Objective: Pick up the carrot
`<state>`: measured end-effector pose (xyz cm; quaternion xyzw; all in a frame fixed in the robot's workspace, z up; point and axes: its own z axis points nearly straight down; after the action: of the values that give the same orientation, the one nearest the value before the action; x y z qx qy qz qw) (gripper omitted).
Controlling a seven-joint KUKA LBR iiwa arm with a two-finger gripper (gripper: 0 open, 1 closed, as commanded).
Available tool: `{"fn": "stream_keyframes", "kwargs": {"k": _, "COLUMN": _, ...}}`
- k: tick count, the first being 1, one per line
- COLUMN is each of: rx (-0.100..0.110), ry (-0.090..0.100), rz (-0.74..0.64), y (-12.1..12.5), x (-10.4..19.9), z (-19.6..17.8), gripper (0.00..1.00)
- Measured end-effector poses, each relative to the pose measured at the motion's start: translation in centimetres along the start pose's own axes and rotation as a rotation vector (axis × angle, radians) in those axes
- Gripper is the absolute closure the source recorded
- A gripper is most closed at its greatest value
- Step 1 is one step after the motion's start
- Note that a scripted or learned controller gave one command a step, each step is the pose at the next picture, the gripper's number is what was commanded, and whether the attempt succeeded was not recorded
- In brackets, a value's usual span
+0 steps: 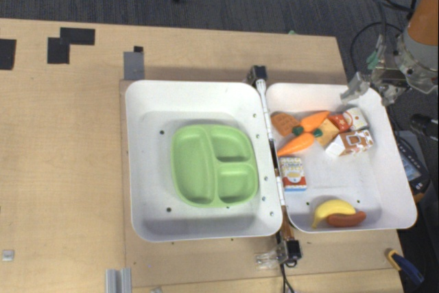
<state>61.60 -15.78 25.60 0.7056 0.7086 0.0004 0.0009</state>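
Note:
Two orange carrots with green tops lie in the right bin (384, 168). One carrot (313, 121) sits toward the back, and the other carrot (297, 143) lies just in front of it, angled toward the bin's left wall. My gripper (368, 82) hangs over the bin's back right corner, up and to the right of both carrots and apart from them. Above it the arm's orange band (424, 17) rises at the right edge.
Beside the carrots are a brown cookie (280, 123), an orange block (337, 125) and two white cartons (350, 141). A small red-and-white carton (293, 172) lies in the middle, with a banana (332, 207) and sausage (345, 219) at the front. The left bin (147, 147) holds a green divided plate (214, 165).

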Motion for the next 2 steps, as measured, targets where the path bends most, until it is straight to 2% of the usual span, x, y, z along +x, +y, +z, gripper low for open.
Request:
{"fn": "stream_keyframes", "kwargs": {"k": 1, "rx": 0.000, "ry": 0.002, "rz": -0.199, "y": 0.0, "x": 4.0, "z": 15.4, "gripper": 0.00}}
{"fn": "stream_keyframes", "kwargs": {"k": 2, "rx": 0.011, "ry": 0.000, "rz": -0.148, "y": 5.1, "x": 6.8, "z": 17.1, "gripper": 0.00}}
